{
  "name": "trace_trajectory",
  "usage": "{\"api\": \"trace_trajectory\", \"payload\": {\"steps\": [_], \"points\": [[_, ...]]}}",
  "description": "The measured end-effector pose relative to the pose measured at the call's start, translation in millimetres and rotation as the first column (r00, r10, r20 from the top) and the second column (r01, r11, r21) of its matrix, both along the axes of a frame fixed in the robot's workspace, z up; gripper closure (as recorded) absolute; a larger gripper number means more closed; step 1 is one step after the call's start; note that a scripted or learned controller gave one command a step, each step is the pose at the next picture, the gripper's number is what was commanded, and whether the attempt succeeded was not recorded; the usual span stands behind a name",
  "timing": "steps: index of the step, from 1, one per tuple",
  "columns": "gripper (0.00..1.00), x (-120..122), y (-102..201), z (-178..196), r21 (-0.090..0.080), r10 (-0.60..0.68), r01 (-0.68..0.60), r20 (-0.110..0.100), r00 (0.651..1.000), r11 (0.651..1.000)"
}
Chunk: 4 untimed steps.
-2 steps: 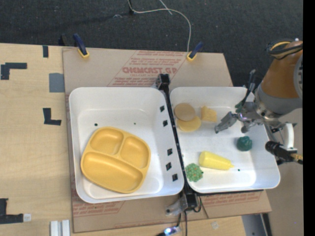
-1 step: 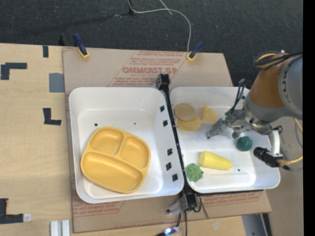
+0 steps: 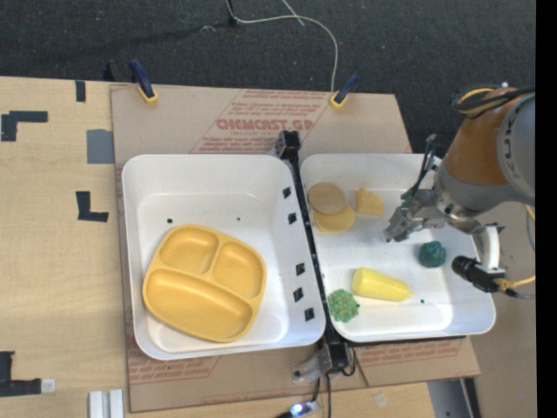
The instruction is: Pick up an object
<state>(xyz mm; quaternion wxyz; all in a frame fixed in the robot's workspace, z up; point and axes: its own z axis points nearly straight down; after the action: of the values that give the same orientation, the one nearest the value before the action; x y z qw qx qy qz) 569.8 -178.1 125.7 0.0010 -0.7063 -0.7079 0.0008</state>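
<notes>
The right bin holds several small things: a round tan and yellow burger-like piece, a small yellow wedge, a dark green lump, a yellow cone-shaped piece and a green leafy ball. My gripper hangs low over the right bin, between the yellow wedge and the dark green lump, just left of the lump. Nothing shows between its fingers.
The left bin holds a yellow divided plate. A black divider runs between the bins. Two blue and yellow clamps grip the cardboard at the back. The arm enters from the right above the right bin.
</notes>
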Motion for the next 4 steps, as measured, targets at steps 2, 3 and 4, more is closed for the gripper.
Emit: {"api": "trace_trajectory", "payload": {"steps": [2,3,4], "points": [[1.00,0,1,107,-0.001,0.000,0.000,0.007,1.000,1.000],[1.00,3,52,115,0.001,0.004,-0.004,0.003,1.000,1.000],[1.00,13,108,121,0.001,0.005,-0.005,0.003,1.000,1.000]]}}
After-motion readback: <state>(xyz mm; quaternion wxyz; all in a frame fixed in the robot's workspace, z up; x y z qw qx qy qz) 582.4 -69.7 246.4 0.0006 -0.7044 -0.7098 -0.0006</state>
